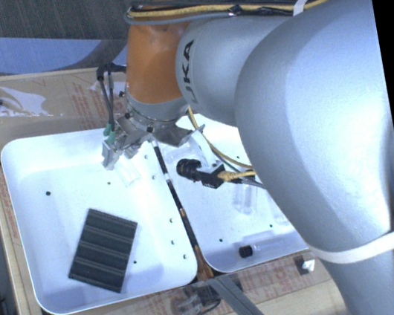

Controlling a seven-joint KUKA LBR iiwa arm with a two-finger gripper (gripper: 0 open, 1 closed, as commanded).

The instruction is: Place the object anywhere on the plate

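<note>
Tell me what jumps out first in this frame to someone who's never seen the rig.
The grey KUKA arm dominates, filling the right side and covering much of the right bin, with its orange band at top centre. Next comes the dark ribbed rectangular plate, lying at an angle on the floor of the left bin. The gripper sits over that bin's upper right area.

One fixed camera looks down at a slant on both white bins (27,220) from fairly near. The grey arm (302,112) enters from three o'clock, looming closest to the lens.
</note>
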